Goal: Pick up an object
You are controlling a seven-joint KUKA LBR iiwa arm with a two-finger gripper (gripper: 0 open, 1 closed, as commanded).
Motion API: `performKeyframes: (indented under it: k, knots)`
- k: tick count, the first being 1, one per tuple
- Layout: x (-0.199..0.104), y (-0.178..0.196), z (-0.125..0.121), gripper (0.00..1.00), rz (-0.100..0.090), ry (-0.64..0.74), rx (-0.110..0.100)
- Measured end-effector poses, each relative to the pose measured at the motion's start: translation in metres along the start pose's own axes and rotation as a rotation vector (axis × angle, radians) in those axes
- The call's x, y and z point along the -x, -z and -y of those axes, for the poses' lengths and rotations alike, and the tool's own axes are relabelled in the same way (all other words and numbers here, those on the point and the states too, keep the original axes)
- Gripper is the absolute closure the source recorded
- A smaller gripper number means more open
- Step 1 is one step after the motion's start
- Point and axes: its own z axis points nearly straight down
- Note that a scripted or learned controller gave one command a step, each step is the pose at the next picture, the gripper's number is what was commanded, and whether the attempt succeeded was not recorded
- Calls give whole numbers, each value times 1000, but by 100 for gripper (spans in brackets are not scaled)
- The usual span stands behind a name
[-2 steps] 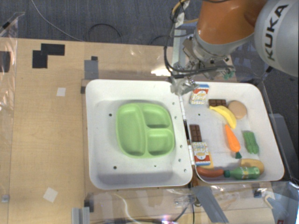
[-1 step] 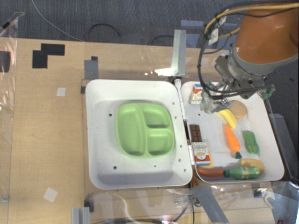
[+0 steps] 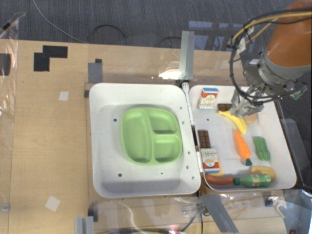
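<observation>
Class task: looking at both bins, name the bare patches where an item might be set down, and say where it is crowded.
Free: the left bin's white floor around the green divided plate, widest along its near edge. In the right bin, a small patch between chocolate bar and carrot. Crowded: around the hand by the banana, and the near edge with the green bottle.
</observation>
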Motion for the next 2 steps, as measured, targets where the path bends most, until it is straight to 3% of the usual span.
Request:
performKeyframes:
  k: [1,2]
  knots:
    - [9,63,90,100,8,20,-11]
    - [115,54,-17,100,9,22,1]
